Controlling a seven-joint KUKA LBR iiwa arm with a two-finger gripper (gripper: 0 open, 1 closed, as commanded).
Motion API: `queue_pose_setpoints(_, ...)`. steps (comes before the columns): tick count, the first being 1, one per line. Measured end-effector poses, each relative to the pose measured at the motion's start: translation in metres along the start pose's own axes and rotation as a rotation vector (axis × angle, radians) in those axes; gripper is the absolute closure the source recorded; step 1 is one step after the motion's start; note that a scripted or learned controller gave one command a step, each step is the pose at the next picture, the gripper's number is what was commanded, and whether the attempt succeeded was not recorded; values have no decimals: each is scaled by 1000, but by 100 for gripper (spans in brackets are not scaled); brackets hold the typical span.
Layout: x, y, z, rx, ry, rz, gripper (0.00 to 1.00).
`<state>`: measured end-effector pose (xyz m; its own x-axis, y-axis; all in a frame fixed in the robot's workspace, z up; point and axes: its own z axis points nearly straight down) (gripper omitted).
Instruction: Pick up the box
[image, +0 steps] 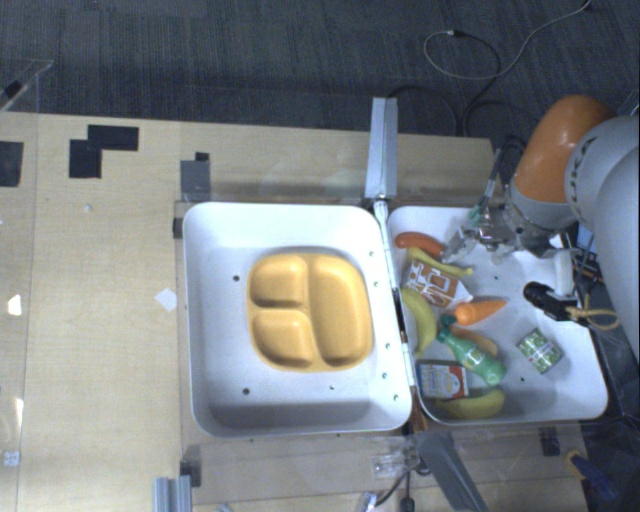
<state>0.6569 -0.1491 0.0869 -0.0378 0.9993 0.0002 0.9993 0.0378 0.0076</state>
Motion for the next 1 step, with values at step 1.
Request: queue_pose_setpoints(1, 24, 16, 0, 0, 0, 42, 0)
